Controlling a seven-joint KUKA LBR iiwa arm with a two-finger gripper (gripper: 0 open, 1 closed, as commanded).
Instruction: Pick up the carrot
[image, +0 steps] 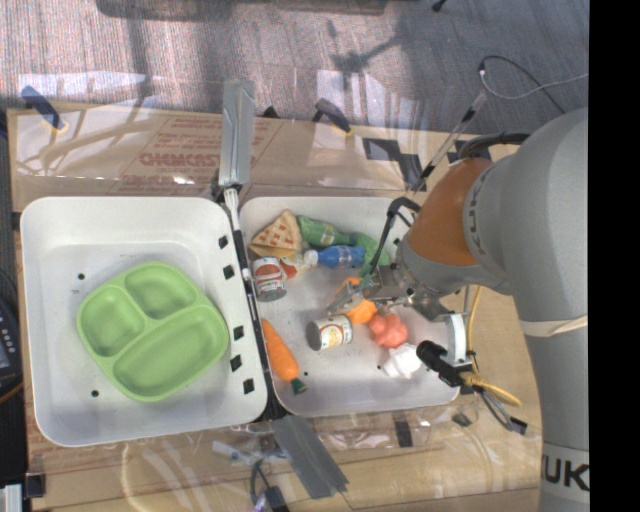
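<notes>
The right bin (330, 405) is crowded: a pizza slice (278, 237), a green bottle (325, 231), a blue bottle (340, 256), two cans (268, 279) (330, 332) and a pink lump (390, 329) share the floor; the left bin (50, 300) carries a green tray (152, 330). The carrot (281, 357), orange and tapering, lies slanted by the right bin's left wall, near the lower can; the gripper (358, 293) hangs over the bin's middle among orange bits, and whether its claw is apart or together cannot be told; the arm (520, 230) covers the bin's right side.

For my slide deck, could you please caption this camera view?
Gripper hovers in the right bin among toy foods, apart from the carrot by its left wall.
</notes>
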